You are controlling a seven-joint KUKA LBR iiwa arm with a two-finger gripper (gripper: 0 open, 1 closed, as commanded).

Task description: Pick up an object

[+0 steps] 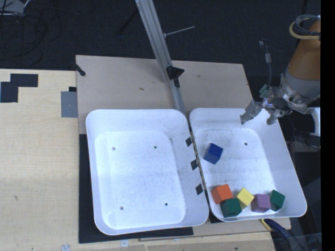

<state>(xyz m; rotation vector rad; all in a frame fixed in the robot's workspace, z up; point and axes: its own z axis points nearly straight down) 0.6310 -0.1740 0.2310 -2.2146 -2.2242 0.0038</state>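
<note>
Five small blocks [246, 200] crowd the right bin's [285, 150] near edge, while a blue cube [213, 153] sits alone mid-bin (probably light, rigid, best pinched across flat opposite faces). The pincer [259, 114] hovers spread and empty above the far rim.

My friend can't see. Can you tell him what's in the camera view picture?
A robot gripper, fingers open and holding nothing, hangs over the far edge of the right bin. That bin has a blue cube alone and orange, yellow, purple and two green cubes clustered at its near edge.
</note>
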